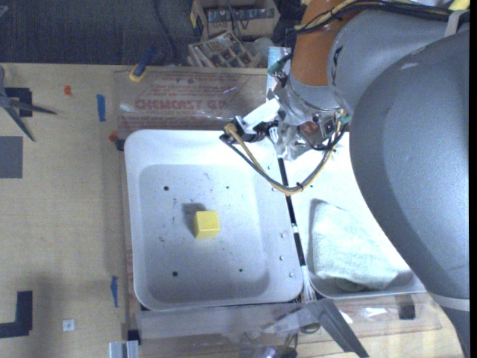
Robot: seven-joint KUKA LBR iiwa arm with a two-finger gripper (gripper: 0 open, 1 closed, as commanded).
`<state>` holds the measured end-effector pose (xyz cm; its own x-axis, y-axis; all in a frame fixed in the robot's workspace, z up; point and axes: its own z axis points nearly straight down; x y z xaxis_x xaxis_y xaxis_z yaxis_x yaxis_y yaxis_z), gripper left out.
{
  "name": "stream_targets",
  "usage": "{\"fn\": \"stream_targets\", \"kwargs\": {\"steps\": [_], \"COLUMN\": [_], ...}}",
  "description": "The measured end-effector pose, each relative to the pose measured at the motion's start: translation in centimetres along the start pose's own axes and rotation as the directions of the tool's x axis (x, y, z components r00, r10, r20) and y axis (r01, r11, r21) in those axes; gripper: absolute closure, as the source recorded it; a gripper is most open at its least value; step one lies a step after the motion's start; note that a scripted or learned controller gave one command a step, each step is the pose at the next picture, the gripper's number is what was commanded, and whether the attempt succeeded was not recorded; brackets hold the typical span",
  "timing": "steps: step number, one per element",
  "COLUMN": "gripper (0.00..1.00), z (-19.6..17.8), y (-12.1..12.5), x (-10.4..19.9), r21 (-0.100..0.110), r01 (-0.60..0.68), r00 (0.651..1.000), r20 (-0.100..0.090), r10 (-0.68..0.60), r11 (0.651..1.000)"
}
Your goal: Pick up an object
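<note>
Well apart from the jaws (292, 142), a yellow block (206, 224) lies.

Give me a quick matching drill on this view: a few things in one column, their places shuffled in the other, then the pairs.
Things:
1. yellow block
2. white cloth
3. gripper
4. clamp

Places:
A. in the right bin
B. above the far end of the strip where the two bins meet
C. on the floor of the left bin
D. on the bench beyond the bins, at the cardboard's far left corner

Pairs: 1-C, 2-A, 3-B, 4-D
</note>
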<state>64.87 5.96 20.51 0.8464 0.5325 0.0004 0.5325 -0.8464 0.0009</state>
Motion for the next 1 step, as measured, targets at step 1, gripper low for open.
{"fn": "stream_targets", "kwargs": {"steps": [1], "gripper": [1.0], "z": [0.28], "y": [5.9], "x": [-3.73], "r21": [0.004], "r01": [0.187], "r00": [0.982], "r20": [0.002], "r10": [-0.187], "r11": [0.982]}}
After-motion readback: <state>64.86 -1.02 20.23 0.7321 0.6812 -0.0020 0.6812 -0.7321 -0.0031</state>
